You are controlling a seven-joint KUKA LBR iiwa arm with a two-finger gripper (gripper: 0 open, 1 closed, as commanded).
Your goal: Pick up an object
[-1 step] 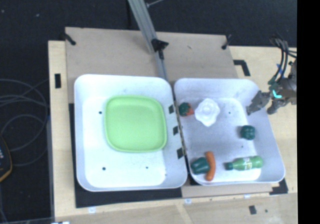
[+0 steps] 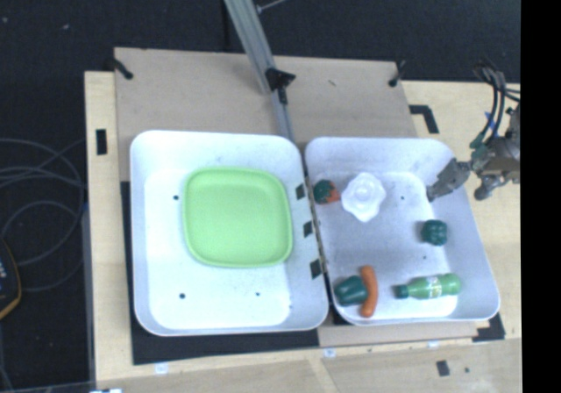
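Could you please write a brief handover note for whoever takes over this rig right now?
Gripper: above the right bin's upper right corner, open, holding nothing.
Right bin: clear plastic piece, green and orange toy, dark green piece, orange sausage beside another green piece, green bottle lying on its side.
Left bin: light green plate.
Done: nothing picked yet.
Left: choose an object, descend, grasp, lift.

The pale wooden table (image 2: 368, 365) and its 2 shallow white plastic bins (image 2: 158, 233) are viewed from 1 fixed overhead camera, slanted downward.
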